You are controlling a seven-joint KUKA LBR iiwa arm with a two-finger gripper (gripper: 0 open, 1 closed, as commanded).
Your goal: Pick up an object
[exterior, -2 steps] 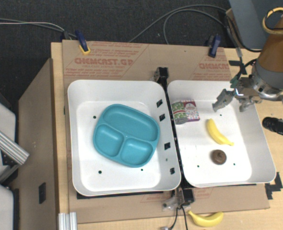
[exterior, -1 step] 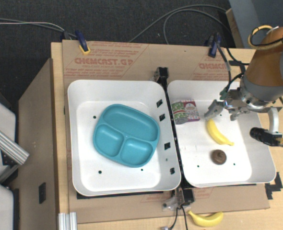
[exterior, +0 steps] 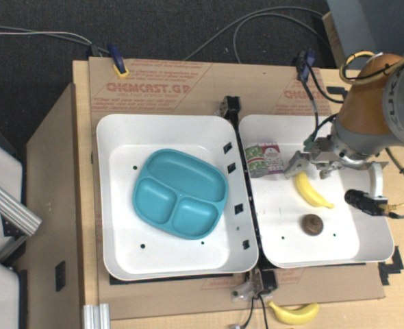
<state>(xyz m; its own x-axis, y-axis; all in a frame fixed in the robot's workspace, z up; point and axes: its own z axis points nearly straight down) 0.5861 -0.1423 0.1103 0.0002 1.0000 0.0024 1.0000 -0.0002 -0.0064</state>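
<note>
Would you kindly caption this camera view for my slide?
Gripper above banana in right bin; blue plate in left.

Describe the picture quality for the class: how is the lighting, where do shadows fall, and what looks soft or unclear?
Camera view: even overhead light, no harsh glare on the white bins; a soft shadow hugs the blue plate; the snack packet print is too blurred to read; the gripper above the banana is smeared and unclear.

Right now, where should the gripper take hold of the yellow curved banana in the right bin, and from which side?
Grip the yellow curved banana across its thick middle, coming straight down from above. It lies flat on the right white bin's floor, so the fingers would best close across its narrow width. The gripper sits just above its upper end.
</note>
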